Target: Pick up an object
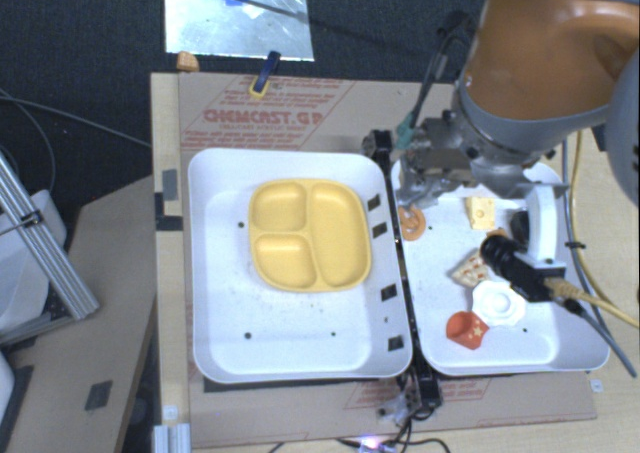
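A yellow divided plate (303, 234) is seen in the left bin (215, 341). In the right bin (560, 346), an orange piece (411, 222) lies just below the hand (425, 181); whether the hand is apart or together cannot be told. Further right lie a cracker (467, 268), a red cup (465, 329) and a yellow block (481, 212).

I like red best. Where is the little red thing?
The little red thing lies in the right bin, near its front edge, just left of and below the round white piece.
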`<state>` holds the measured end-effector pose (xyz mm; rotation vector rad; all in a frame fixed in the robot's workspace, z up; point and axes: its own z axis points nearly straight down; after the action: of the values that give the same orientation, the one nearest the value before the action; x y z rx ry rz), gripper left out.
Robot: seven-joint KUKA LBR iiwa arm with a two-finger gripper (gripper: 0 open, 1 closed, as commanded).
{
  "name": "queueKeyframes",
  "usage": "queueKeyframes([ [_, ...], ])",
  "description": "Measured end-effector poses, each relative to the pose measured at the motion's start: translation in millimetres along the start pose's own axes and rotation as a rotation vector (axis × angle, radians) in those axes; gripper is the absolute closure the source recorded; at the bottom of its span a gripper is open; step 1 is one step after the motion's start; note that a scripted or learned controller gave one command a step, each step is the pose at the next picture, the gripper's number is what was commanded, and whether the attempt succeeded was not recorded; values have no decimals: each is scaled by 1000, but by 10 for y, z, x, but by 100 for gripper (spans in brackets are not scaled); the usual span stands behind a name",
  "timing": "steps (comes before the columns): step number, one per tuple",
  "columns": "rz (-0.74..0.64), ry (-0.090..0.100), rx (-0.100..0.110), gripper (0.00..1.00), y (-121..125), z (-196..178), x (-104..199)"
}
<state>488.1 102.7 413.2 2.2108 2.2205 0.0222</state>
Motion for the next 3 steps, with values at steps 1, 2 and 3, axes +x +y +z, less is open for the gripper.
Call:
queueKeyframes([
  [1,-2,-2,11,100,-6,-265,275],
  [2,4,-4,14,100,-10,-81,186],
  [3,-1,-3,14,100,-12,47,257],
])
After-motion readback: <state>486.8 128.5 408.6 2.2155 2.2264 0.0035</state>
